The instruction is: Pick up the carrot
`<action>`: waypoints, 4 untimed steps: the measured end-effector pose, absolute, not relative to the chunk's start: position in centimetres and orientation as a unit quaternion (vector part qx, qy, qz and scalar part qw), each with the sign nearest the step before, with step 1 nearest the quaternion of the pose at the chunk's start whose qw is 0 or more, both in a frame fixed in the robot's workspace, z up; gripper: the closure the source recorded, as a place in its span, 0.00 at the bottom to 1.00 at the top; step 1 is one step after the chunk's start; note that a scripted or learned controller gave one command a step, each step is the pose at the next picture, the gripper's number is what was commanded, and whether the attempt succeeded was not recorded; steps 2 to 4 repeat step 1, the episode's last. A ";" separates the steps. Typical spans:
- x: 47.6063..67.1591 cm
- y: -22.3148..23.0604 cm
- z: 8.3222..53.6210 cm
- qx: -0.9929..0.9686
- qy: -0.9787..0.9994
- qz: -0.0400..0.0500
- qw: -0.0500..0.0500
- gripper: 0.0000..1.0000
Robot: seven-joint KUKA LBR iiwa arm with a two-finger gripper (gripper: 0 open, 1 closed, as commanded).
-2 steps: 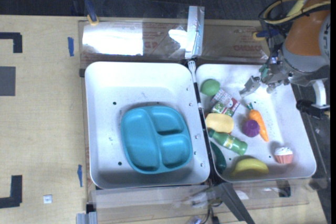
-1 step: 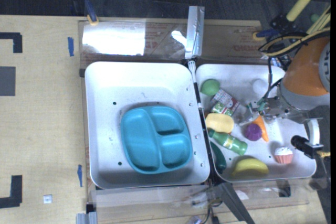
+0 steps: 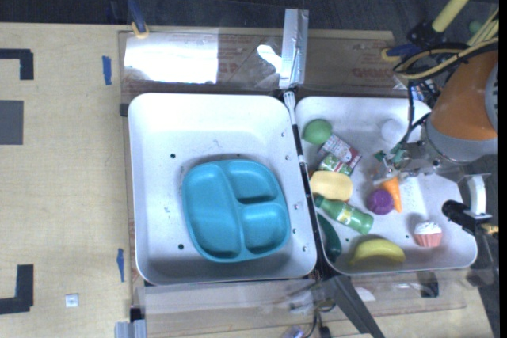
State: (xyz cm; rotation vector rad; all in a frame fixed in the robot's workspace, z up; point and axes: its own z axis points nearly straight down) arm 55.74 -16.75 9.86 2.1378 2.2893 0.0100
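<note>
The carrot (image 3: 393, 192) is a small orange piece lying in the right bin (image 3: 459, 257), right beside a purple item (image 3: 380, 203). My gripper (image 3: 396, 163) hangs low in that bin, just above and behind the carrot, on the grey arm with the orange band (image 3: 463, 111) that comes in from the right. Cables and the wrist's dark parts blur the tip. I cannot see the carrot held.
In the right bin lie a green ball (image 3: 318, 131), a snack packet (image 3: 340, 155), a yellow fruit (image 3: 331, 186), a green bottle (image 3: 346, 214), a banana (image 3: 377, 251) and a cupcake (image 3: 428, 233). A blue divided plate (image 3: 236, 208) sits in the left bin (image 3: 150, 170).
</note>
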 end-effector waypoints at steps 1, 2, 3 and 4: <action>58.5 -5.3 21.3 0.712 0.702 0.003 0.001 1.00; 58.5 -5.3 21.3 0.712 0.702 0.003 0.001 1.00; 58.5 -5.3 21.3 0.712 0.702 0.003 0.001 1.00; 58.5 -5.3 21.3 0.712 0.702 0.003 0.001 1.00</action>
